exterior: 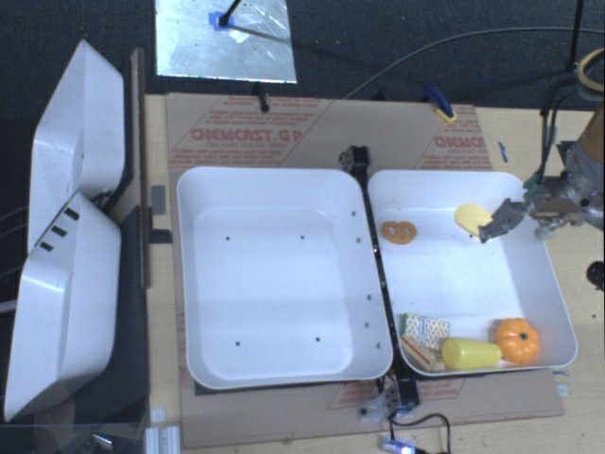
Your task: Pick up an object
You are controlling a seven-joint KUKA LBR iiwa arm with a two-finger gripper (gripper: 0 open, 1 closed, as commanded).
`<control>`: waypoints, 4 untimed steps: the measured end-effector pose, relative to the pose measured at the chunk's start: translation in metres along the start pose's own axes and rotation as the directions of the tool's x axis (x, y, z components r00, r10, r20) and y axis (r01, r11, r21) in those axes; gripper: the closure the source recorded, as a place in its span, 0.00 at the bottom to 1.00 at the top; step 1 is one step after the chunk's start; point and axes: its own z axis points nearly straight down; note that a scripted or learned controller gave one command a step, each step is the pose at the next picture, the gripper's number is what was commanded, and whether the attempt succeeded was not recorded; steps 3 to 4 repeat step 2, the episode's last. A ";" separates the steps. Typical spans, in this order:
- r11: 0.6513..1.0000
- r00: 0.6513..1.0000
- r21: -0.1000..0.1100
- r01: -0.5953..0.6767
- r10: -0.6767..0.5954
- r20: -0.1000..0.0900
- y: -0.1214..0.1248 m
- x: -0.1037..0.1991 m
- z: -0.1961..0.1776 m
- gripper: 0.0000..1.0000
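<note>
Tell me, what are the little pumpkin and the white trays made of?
The pumpkin looks like moulded plastic or rubber: even orange, smooth ribs, slight sheen. The bins look like thin formed white plastic, with rounded corners and a matte-to-glossy surface. Neither can be confirmed by sight.

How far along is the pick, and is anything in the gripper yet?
Nothing looks picked yet. The gripper sits low over the right white bin, beside the pale yellow rounded piece, with nothing visibly between its fingers. The small brown pretzel, orange pumpkin, yellow cylinder and sandwich-like toy all lie in that bin. Grasping and lifting remain.
</note>
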 end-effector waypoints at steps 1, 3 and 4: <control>1.000 1.000 0.003 -0.001 0.001 0.000 0.047 -0.046 0.056 0.00; 1.000 1.000 0.000 0.023 -0.023 0.000 0.040 -0.029 0.046 0.00; 1.000 1.000 0.000 0.023 -0.023 0.000 0.040 -0.029 0.046 0.00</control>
